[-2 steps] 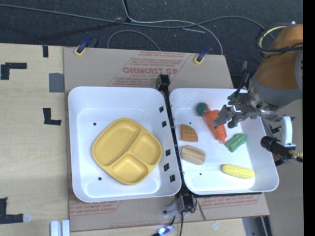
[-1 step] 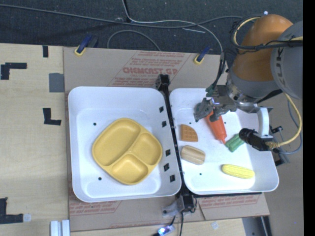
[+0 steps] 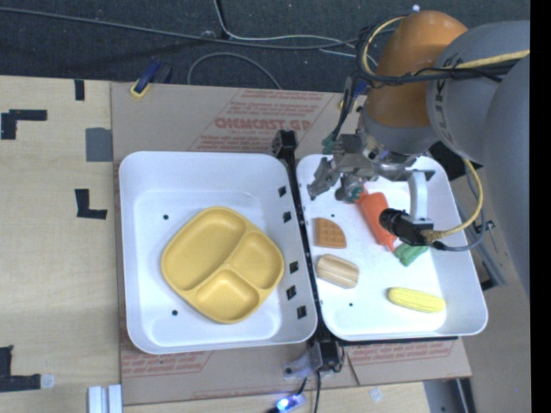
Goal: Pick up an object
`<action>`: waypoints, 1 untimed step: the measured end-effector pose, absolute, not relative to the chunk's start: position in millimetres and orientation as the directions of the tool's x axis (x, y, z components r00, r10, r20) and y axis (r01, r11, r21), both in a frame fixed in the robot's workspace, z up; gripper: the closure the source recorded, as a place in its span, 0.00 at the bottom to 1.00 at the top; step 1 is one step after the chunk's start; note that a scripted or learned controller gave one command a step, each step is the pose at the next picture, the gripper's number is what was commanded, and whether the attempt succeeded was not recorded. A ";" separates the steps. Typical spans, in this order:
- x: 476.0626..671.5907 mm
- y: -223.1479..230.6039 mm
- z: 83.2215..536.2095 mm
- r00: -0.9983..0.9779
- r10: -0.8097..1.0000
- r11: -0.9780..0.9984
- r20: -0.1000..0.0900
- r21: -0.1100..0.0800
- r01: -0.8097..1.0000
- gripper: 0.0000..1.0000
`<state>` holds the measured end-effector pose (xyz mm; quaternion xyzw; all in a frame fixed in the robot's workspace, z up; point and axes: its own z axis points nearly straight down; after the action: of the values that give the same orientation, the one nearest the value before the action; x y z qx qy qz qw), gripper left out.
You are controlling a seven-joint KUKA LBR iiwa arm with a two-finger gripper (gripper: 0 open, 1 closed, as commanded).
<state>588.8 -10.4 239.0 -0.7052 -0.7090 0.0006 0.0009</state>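
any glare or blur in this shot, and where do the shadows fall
Camera view: even, soft lighting; the yellow plate casts a faint shadow on the left bin; the orange band carries a mild sheen; the corn and the carrot look slightly soft, and the tool is blurry.

Landmark: the toy carrot, orange with a green top (image 3: 380, 219), lies in the right shallow white bin (image 3: 456, 312).
Gripper: the grey two-finger gripper (image 3: 337, 179) sits just left of the carrot's orange end, low over the bin's upper left part.
Arm: grey arm with an orange band (image 3: 413, 54) rises above the carrot.
Waffle: brown toy waffle wedge (image 3: 328, 233), left of the carrot.
Bread: tan toy bread roll (image 3: 337, 271), below-left of the carrot.
Corn: yellow toy corn cob (image 3: 416, 299), below the carrot.
Plate: yellow divided plastic plate (image 3: 223, 264), far left of the carrot, in the left shallow white bin (image 3: 142, 179).
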 end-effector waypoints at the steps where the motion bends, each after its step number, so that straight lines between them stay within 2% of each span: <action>1: 609.7 41.6 222.9 -0.006 1.000 0.006 0.000 -0.003 1.000 1.00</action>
<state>609.7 41.6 222.9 -0.7049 -0.7093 0.0009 0.0012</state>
